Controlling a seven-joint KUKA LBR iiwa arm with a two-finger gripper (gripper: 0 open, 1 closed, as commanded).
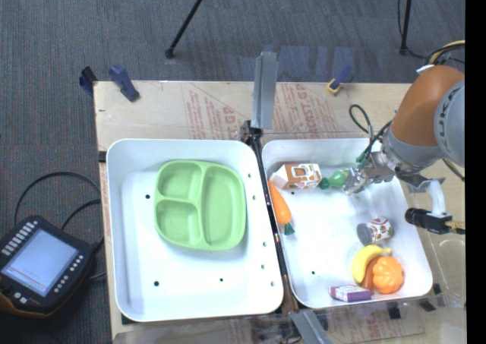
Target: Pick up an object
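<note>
Green and small, the toy [335, 180] lay at the right bin's [416, 236] far edge, just beside the milk carton [301, 175]. We saw the gripper [357, 181] right next to it, but we could not tell its state.

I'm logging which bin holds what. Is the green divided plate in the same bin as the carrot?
No, the green plate lies in the left bin, while the carrot lies at the left wall of the right bin.
</note>
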